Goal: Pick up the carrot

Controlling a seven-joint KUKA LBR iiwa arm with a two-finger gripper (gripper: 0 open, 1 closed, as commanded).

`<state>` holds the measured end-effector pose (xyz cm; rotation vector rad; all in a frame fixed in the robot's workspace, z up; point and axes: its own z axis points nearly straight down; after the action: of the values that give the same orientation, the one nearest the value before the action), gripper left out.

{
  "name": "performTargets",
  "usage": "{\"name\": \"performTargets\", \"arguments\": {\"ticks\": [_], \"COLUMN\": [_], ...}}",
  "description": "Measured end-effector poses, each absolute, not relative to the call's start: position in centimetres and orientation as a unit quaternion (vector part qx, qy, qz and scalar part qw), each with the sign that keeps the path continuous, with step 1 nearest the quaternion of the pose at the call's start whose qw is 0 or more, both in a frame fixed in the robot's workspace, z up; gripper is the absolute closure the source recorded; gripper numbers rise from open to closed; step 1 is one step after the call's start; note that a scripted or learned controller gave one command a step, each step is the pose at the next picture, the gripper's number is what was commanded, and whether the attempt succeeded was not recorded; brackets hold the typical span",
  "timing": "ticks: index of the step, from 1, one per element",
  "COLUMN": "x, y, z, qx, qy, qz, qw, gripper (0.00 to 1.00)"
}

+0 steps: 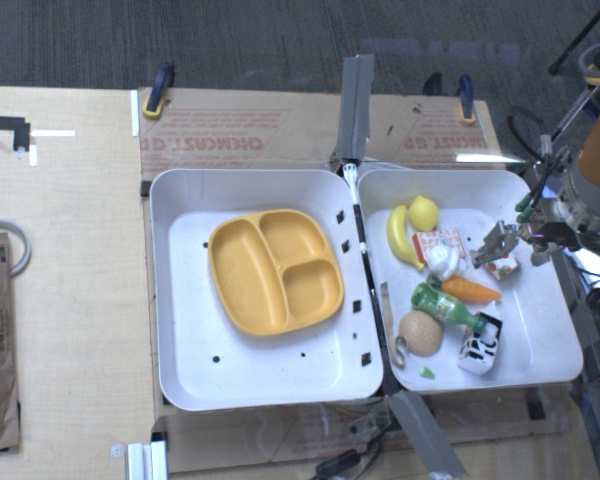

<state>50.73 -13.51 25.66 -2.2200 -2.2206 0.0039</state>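
Toward the right side of the right-hand shallow white bin (540,368) lies the small orange carrot (470,290), its long axis running nearly left to right across the view with a slight downward slant; the thicker end sits at the left and the tapered tip points right. Just above it hangs the grey two-finger gripper (501,247), close to the carrot but with nothing between its fingers, which look spread apart. Touching the carrot's left end is a green bottle (446,307) lying at a slant, and below that rest a round brown ball-like item (420,333) and a black-and-white cow-patterned object (480,345). Further up the bin are a yellow banana (401,236), a yellow lemon (423,213) and a red-and-white packet (438,247). A yellow three-compartment plastic plate (276,270) sits in the left-hand white bin (180,298).
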Motion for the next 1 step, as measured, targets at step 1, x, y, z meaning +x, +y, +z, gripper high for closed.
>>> {"name": "performTargets", "arguments": {"ticks": [1], "x": [47.76], "y": [-14.77], "z": [28.73], "qx": [-0.744], "qy": [-0.669], "qz": [0.0012], "qw": [0.000], "gripper": [0.00]}}
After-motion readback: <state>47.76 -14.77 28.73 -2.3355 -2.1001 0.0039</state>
